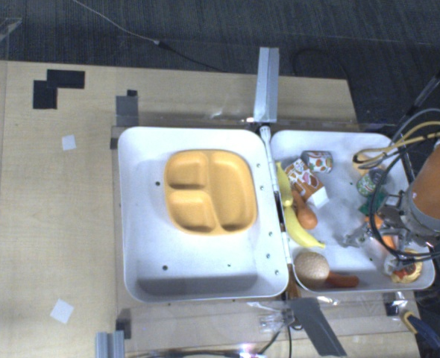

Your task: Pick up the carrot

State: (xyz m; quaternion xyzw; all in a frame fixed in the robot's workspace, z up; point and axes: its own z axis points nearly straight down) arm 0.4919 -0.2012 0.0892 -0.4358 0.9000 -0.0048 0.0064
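An orange tapered piece that looks like the carrot (306, 217) lies in the right bin (339, 142), against the yellow banana (298, 226) near the bin's left wall. My gripper (358, 236) hangs low over the right half of that bin, a short way right of the carrot and apart from it. The arm's wrist and cables cover the gripper from above. Another small orange thing (388, 239) shows under the wrist, mostly hidden.
The right bin also holds two printed snack packs (309, 168), a brown round roll (312, 266), a red sausage (344, 280) and a green item (369, 185). The left bin (138, 200) bears a yellow compartment tray (209, 191). A metal divider (276, 200) separates the bins.
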